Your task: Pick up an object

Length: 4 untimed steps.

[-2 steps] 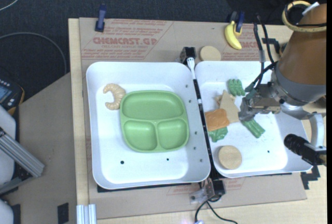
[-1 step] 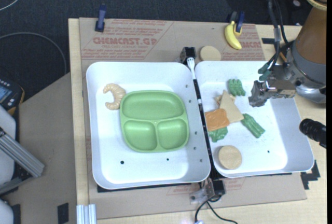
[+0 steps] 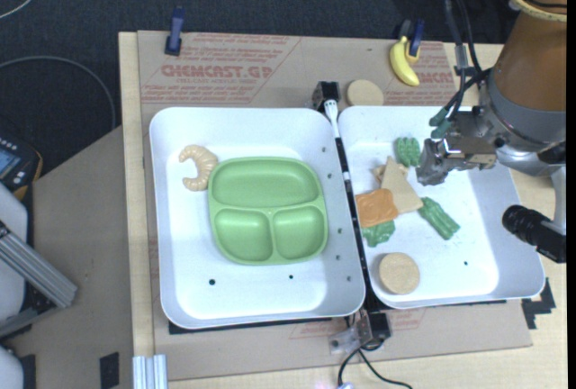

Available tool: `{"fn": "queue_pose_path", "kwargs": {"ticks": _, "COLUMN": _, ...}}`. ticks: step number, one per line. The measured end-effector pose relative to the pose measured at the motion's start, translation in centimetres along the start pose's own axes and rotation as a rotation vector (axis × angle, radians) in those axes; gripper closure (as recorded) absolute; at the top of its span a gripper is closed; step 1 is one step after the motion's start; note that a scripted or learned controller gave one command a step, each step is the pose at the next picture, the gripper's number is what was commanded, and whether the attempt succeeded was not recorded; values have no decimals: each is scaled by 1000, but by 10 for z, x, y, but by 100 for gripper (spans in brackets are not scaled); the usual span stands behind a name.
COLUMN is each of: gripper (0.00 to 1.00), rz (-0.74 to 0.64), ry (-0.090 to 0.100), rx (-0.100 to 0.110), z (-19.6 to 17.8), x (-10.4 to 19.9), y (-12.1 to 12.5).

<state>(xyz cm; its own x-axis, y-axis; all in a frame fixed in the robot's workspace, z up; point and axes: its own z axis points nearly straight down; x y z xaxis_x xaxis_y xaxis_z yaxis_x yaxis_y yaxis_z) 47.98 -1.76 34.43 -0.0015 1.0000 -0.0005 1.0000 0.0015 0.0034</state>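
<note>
Here we see the gripper [image 3: 430, 169] low over the right bin [image 3: 504, 275], near its back half, with the grey arm [image 3: 526, 122] reaching in from the right edge. Its dark fingers point down among a crowd of toy food, and we cannot tell how far apart they stand or whether anything sits between them.

Just beside the gripper, toward the bin's back edge, lies a knobbly green piece [image 3: 407, 149]. Below it a flat tan wedge [image 3: 399, 185] overlaps an orange block [image 3: 375, 206], which touches a small leafy green lump [image 3: 379, 232] near the bin's left wall. A ridged green pickle [image 3: 439, 218] lies tilted toward the middle, close under the gripper. A round tan cookie [image 3: 398, 273] rests near the front edge, well apart from the rest.

In the left bin [image 3: 180, 279] a smooth green plate [image 3: 267, 209] with 3 compartments sits near the middle. A pale curled croissant [image 3: 198, 166] lies by the plate's back left corner.

On the brown board behind the bins we see a yellow banana [image 3: 403, 63] and a tan disc [image 3: 364, 94].
</note>
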Motion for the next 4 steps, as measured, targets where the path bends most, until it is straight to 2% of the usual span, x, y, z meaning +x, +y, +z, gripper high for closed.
{"fn": "queue_pose_path", "kwargs": {"ticks": 1, "gripper": 100, "rz": -4, "ry": 1, "rx": -3, "z": -58, "x": 70, "y": 0}}
{"fn": "queue_pose_path", "kwargs": {"ticks": 2, "gripper": 100, "rz": 0, "ry": 0, "rx": 7, "z": -34, "x": 115, "y": -1}}
{"fn": "queue_pose_path", "kwargs": {"ticks": 3, "gripper": 100, "rz": 6, "ry": 0, "rx": 14, "z": 120, "x": 80, "y": 1}}
{"fn": "queue_pose_path", "kwargs": {"ticks": 4, "gripper": 100, "rz": -2, "ry": 3, "rx": -11, "z": -32, "x": 96, "y": 1}}
